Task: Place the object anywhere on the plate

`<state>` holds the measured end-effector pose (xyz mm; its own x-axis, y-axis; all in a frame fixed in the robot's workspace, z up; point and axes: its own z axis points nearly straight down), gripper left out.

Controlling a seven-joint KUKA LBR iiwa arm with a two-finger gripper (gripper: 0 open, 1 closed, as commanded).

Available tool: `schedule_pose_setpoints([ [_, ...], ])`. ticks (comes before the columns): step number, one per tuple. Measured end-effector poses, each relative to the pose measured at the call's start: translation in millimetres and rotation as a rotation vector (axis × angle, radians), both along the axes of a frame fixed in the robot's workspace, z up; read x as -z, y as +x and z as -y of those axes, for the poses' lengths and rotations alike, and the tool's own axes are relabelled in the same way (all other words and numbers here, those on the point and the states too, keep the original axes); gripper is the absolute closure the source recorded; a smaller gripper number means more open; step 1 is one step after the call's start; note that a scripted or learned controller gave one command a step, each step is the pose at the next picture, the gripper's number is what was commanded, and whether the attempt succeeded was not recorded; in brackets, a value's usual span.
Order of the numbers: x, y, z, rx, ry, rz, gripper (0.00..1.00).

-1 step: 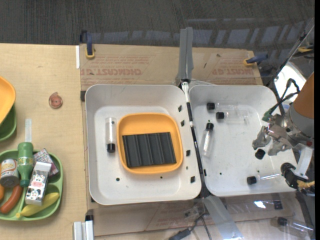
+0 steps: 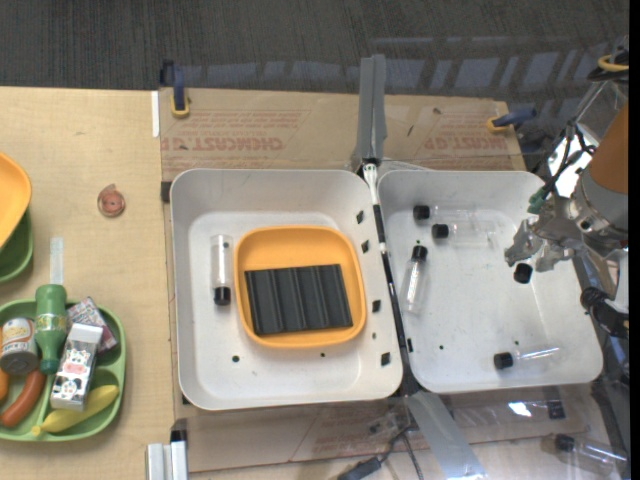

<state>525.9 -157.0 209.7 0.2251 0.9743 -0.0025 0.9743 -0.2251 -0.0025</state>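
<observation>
Tubes of clear plastic with black caps lie in the right bin, and any of them could be the object. One tube lies near the bin's left wall with its cap at the far end, its long axis running near to far with a slight lean. Another lies near the front right corner, cap to the left, long axis roughly left to right. Two more caps sit toward the far side (their clear bodies are hard to make out against the white).

In the left bin stands an orange plate with a dark ribbed block on it; a further tube lies just beside the plate's left edge, cap toward the front, long axis near to far.

From the right the arm reaches in, and its end effector hangs over the right bin's right half. A small black thing shows at its tip, but whether it is clamped there I cannot tell.
</observation>
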Motion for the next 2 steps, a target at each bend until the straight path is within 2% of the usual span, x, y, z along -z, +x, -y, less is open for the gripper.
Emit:
schedule_pose_setpoints([
  [1,1.2,63.8,-13.3,-0.311,0.001,0.001,1.0],
  [2,1.1,63.8,-13.2,-0.312,0.001,0.001,0.0],
])
